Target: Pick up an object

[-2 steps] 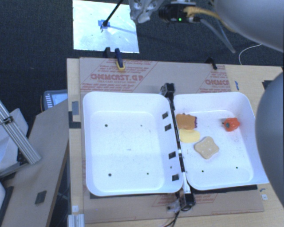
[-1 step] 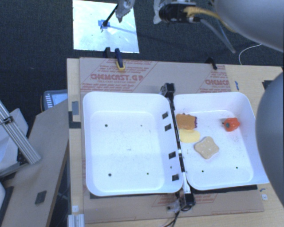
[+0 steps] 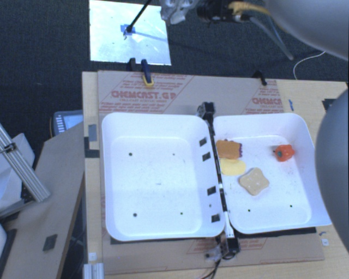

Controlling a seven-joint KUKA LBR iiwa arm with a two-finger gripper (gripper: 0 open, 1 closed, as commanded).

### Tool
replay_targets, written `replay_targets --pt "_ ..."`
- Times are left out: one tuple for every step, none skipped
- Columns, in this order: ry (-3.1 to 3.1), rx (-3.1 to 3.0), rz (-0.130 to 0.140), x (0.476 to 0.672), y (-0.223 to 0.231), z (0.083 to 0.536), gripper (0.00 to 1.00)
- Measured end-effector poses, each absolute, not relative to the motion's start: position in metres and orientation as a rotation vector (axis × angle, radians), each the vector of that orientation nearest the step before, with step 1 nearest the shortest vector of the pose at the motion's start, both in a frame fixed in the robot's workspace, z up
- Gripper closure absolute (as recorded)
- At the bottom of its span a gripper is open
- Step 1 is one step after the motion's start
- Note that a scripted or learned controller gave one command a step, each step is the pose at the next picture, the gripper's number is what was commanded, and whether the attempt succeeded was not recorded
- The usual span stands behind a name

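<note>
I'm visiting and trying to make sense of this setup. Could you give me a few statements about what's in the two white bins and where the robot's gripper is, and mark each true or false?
1. The toast-shaped piece lies in the right bin. True.
2. The orange-red object lies in the left bin. False: it is in the right bin, near its far right side.
3. The flat yellow piece lies between the orange block with a purple edge and the toast-shaped piece. True.
4. The gripper is down inside the right bin. False: it is at the top of the view, beyond the bins.
5. The objects are stacked in one pile. False: they lie spread out.
</note>
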State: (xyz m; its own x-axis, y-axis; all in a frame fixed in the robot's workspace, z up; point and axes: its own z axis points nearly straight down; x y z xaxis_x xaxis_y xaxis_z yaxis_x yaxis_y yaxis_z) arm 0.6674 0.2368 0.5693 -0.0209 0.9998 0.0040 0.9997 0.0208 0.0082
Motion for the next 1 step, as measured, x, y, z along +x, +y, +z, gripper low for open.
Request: replay_targets --pt "2.243 2.196 0.012 0.6675 0.2367 0.569 0.0"
